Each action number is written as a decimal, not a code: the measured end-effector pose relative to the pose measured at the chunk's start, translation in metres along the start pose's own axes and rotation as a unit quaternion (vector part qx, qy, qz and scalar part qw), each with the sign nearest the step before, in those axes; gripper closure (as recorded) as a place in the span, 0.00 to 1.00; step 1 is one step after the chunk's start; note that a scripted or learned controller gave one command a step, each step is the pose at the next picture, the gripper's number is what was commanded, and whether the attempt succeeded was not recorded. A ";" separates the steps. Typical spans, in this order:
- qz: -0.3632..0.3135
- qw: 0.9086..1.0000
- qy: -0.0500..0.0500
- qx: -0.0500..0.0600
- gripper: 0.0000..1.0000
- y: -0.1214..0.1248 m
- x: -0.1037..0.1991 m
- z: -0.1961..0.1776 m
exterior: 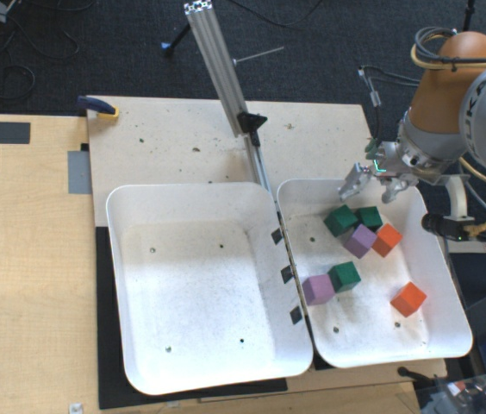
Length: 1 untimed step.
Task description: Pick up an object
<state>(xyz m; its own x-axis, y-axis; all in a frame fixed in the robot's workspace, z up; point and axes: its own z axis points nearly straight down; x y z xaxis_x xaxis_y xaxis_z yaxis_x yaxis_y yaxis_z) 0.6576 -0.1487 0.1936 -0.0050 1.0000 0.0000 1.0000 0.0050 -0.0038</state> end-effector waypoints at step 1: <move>0.000 1.000 0.001 0.002 0.00 0.006 0.002 0.062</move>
